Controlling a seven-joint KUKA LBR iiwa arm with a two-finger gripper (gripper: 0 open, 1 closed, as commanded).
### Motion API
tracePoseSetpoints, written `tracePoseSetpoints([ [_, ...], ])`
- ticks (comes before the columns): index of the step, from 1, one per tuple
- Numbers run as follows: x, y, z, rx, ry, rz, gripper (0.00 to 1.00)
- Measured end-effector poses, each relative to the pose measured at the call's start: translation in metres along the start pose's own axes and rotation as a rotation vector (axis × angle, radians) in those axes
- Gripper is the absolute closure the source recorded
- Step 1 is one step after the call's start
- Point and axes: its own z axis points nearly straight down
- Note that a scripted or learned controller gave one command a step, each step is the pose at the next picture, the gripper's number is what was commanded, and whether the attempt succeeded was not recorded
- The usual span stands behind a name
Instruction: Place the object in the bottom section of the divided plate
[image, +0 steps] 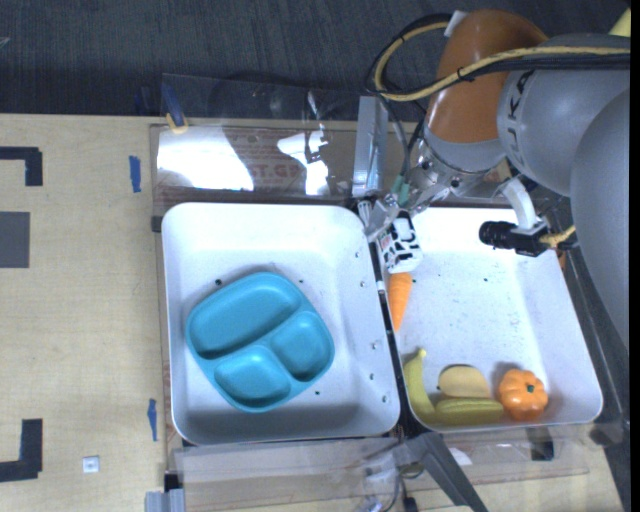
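A blue divided plate (262, 340) with three sections lies in the left bin (200, 240), turned at a slant. My gripper (401, 262) is at the left wall of the right bin (520, 300), near its far corner. An orange carrot (398, 297) hangs tip-down from the fingertips, its broad end caught between them, right beside the rim that divides the two bins. The gripper is shut on the carrot, to the right of the plate and a little farther back.
At the near edge of the right bin lie a yellow banana (412, 385), a pale yellow item (463, 380), a green item (466, 408) and a small orange pumpkin (522, 392). The arm and its cables cover the right bin's far right.
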Motion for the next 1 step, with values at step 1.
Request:
tracePoseSetpoints([
  [1,0.016,0.003,-0.0369,-0.005,-0.002,0.457,1.0],
])
